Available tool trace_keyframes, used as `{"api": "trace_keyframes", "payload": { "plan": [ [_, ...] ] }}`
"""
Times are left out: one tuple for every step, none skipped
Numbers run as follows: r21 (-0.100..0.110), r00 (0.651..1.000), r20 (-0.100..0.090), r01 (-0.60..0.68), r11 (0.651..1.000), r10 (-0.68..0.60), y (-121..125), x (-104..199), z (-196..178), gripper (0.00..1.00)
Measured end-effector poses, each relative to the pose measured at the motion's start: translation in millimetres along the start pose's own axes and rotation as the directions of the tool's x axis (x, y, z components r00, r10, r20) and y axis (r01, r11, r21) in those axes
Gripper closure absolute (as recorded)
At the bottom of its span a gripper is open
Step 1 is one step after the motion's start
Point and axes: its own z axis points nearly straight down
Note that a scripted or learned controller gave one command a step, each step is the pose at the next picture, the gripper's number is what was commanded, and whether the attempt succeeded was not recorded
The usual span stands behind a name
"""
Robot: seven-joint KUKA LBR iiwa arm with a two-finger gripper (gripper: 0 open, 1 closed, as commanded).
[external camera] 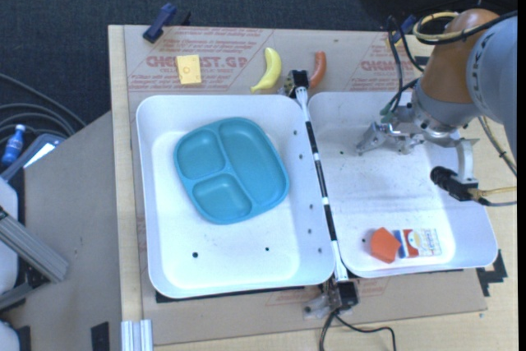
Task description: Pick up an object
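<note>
Orange block [382,244] sits lower right of frame, in right bin [353,185], touching small printed carton [419,242]. My claw [386,137] hovers upper right, fingers spread, nothing between them. I'd shift claw down-frame, centre over block, keep off carton, then descend.

You've got two bins side by side, split by the divider [316,168]. Left of the divider, the left bin [164,259] holds a sectioned plate [231,169]. Right of the divider, the right bin [460,242] holds a small block [383,244] touching a flat packet [419,242], near its front edge. The gripper [386,136] hangs over that bin's rear half. Behind the divider's far end, a banana [268,70], a sausage [317,68].
</note>
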Motion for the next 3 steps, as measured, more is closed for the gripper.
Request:
{"api": "trace_keyframes", "payload": {
  "plan": [
    [-0.001,1.000,0.000,0.001,1.000,-0.001,43,58,0,0.00],
    [-0.003,1.000,0.001,0.002,1.000,-0.002,43,58,-11,1.00],
    [-0.003,1.000,0.001,0.002,1.000,-0.002,43,58,-11,0.00]
  ]
}}
